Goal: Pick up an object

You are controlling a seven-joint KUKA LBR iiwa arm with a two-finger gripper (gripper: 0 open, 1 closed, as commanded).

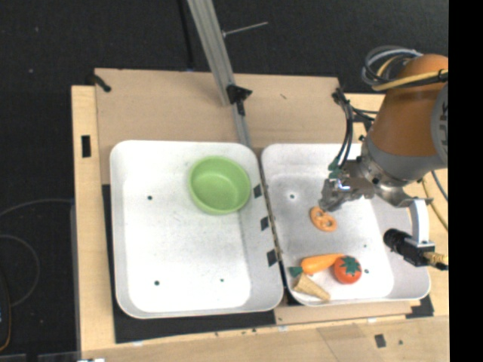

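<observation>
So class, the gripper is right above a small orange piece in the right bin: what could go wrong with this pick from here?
1. The small orange pretzel-shaped piece looks flat and lies low on the right white bin floor, so the gripper may close above it and come up with nothing.
2. The gripper sits over the piece's upper edge rather than its middle, so it may nudge the piece aside.

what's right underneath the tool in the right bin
A small orange pretzel-like piece lies on the floor of the right bin, just below the tool. The tool covers part of its top edge, so contact between them can't be judged.
</observation>
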